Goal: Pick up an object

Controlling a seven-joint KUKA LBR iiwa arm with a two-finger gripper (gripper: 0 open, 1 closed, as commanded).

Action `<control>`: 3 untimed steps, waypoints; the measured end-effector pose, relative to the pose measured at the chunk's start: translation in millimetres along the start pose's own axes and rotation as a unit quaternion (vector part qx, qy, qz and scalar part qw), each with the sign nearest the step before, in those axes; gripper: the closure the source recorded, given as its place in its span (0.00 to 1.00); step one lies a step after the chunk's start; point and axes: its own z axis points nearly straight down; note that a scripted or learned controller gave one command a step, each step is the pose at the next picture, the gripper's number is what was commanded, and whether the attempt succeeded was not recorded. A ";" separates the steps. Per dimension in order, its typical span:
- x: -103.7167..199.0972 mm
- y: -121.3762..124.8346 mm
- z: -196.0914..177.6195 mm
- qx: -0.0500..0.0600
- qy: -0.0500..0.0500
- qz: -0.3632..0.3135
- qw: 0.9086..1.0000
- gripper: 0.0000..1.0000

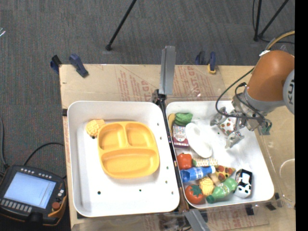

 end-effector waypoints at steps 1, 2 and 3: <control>-6.2 57.3 0.5 0.000 0.001 -0.024 1.000 0.00; 50.3 144.8 0.2 -0.001 0.002 -0.045 0.999 0.00; 5.8 135.8 0.6 0.000 0.001 -0.096 0.995 0.00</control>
